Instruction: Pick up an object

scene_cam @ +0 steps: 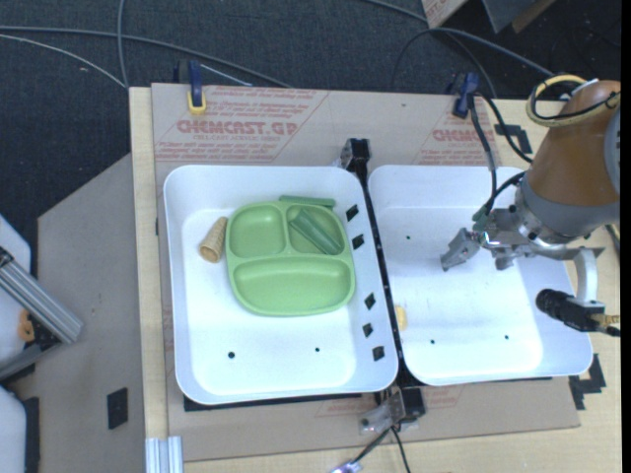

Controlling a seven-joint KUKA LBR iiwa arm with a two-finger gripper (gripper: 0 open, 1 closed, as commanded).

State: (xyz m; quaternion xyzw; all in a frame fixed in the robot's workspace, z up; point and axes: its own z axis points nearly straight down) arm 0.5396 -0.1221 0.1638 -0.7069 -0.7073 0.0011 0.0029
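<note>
Hovering over the right bin (513,358), the gripper (455,252) has nothing between its fingers, which stand apart. A green plate (291,284) and cone (213,238) lie in the left bin (266,368). The board (296,116) reads "CHEMCAST GP".

Red print on the brown board (296,116) under the bins, reading "CHEMCAST GP" at upper left, the same red lettering partly cut off at upper right, smaller lines beneath too small to read
</note>
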